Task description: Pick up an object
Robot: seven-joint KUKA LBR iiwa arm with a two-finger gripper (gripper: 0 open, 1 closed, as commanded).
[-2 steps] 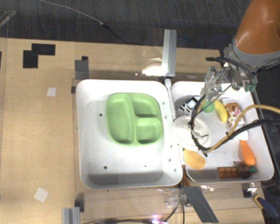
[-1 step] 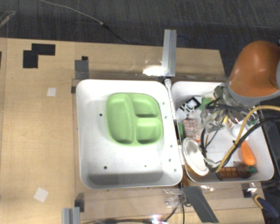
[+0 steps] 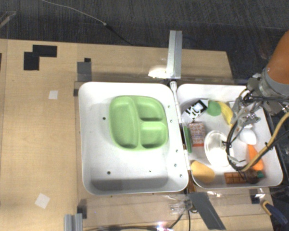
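Observation:
The right bin [image 3: 275,177] holds several small items. Among them are a black-and-white packet [image 3: 196,109], a green ball [image 3: 214,108], a yellow banana [image 3: 226,112], a red-and-white box [image 3: 197,134] and a clear cup [image 3: 215,147]. Nearer the front lie a yellow-orange piece [image 3: 202,171], an orange carrot [image 3: 254,158], a white round piece [image 3: 249,136] and a brown bar [image 3: 235,178]. My gripper [image 3: 246,113] hangs over the bin's right half, just right of the banana and above the white piece. Black cables loop below it over the cup's edge.
The left bin [image 3: 91,167] holds a green divided tray [image 3: 137,121]. A metal post [image 3: 175,54] stands behind the wall between the two bins. The wooden bench [image 3: 33,143] spreads out to the left.

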